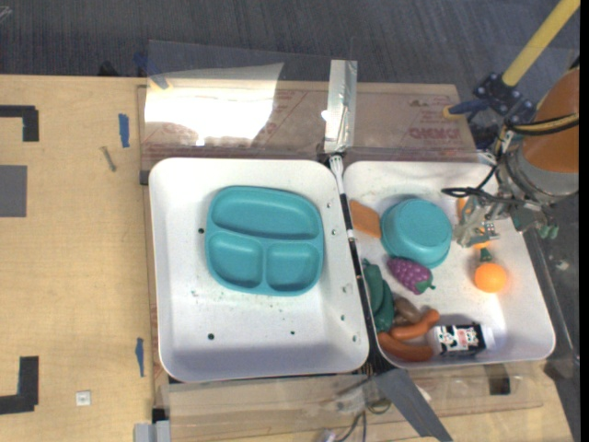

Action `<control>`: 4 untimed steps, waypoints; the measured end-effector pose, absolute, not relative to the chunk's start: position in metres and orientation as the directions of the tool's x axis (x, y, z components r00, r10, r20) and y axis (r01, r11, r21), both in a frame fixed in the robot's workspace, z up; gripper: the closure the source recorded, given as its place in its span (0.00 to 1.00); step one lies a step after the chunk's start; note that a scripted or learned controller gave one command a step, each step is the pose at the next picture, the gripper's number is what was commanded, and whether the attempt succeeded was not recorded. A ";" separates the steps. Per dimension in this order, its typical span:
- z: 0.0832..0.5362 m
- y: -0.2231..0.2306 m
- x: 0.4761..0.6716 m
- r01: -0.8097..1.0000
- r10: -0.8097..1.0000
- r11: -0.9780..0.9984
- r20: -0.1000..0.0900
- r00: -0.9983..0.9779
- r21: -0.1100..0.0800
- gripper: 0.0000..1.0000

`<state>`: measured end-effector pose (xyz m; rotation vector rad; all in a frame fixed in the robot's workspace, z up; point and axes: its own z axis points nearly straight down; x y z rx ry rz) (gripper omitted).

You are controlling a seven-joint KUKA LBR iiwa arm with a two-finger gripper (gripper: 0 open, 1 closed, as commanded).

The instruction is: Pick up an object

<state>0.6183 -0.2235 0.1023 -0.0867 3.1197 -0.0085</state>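
My gripper (478, 228) hangs over the right bin (534, 334), just right of an upturned teal bowl (416, 230) and just above a small orange fruit (490, 277). Nothing shows held in it. Purple grapes (409, 273) lie below the bowl, and an orange wedge (364, 219) lies to its left. A green item (377, 293), a reddish sausage (409, 331) and a black-and-white can (458, 338) lie along the bin's front.
The left bin (175, 330) holds a teal divided plate (265, 238). The two bins meet at a thin wall (350, 256). Cables and the arm's orange band (557, 132) crowd the upper right.
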 end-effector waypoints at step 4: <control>0.102 -0.222 0.663 0.041 0.041 0.999 -0.020 -0.999 -0.002 1.00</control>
